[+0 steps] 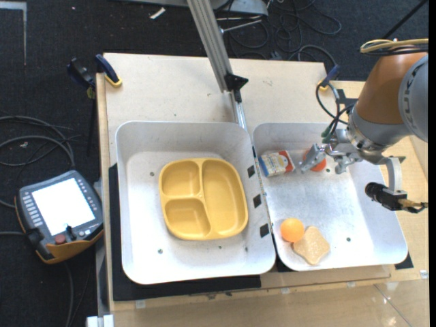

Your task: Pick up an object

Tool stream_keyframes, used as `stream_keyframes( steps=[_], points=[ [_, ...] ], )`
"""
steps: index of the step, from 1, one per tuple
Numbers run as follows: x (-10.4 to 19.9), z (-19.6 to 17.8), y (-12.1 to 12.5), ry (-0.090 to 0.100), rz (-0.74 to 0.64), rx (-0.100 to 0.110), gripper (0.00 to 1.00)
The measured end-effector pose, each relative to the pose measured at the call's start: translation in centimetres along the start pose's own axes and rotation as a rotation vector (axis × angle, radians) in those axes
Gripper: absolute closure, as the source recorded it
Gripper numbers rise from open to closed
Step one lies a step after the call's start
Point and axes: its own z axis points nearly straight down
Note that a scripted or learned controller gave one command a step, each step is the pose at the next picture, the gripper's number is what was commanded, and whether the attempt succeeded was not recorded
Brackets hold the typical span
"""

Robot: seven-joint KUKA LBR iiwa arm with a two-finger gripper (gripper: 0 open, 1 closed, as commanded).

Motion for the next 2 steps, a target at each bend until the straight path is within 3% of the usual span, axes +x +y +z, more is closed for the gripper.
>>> stream_keyframes(
  steps=[1,2],
  points=[
    [0.6,5.4,0.8,0.000,0.000,0.000,0.00],
    [0.5,4.0,0.9,-0.001,0.002,-0.006,1.00]
  ],
)
